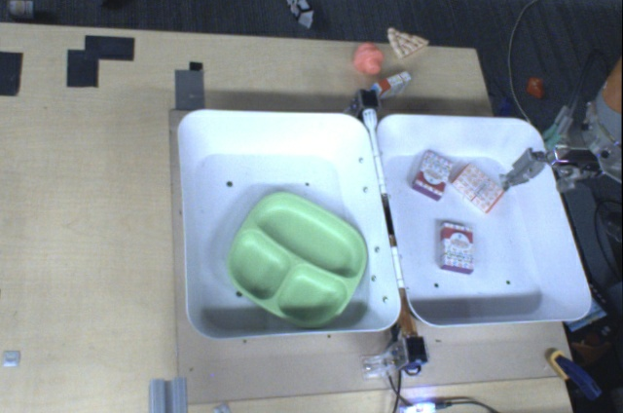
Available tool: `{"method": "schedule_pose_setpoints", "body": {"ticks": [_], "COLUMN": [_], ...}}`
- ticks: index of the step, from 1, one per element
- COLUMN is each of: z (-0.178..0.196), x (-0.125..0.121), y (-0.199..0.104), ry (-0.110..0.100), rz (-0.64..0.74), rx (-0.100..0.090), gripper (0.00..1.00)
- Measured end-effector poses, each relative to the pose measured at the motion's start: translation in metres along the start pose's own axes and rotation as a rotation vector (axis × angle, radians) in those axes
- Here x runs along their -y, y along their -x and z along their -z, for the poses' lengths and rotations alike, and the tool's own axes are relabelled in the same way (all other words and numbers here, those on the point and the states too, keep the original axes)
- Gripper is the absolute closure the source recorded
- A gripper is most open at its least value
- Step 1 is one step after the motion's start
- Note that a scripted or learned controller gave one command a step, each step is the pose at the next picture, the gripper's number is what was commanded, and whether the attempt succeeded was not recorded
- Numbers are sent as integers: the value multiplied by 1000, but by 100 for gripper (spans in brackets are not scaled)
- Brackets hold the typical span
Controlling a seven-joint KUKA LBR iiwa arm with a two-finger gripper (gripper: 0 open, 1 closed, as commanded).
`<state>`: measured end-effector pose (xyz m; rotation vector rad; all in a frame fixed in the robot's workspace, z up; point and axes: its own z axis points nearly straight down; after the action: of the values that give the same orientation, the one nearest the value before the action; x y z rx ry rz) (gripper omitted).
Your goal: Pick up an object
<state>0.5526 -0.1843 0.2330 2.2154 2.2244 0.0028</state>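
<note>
Smooth glossy plastic on green tray (298,257) and white bins (209,206); matt pale wood for bench (88,236).

Single high slanted view over both bins (292,124)

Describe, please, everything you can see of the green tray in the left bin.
The green tray is a pale green, rounded dish of what looks like smooth plastic, moulded into three compartments: one long section and two smaller ones. It lies open side up, turned at an angle, in the lower half of the left bin, resting on the bin's floor. Its compartments hold nothing, and the gripper is well away over the other bin.
</note>
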Motion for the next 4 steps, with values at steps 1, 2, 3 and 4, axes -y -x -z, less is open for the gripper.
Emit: {"method": "schedule_pose_setpoints", "body": {"ticks": [1,2,3,4], "z": [-124,-143,-130,-130], "x": [51,7,4,4], "y": [-8,-57,-59,-59], "ry": [-1,12,20,19], "rz": [-2,-2,1,1], "rx": [0,2,0,0], "gripper": [0,0,100,0]}}
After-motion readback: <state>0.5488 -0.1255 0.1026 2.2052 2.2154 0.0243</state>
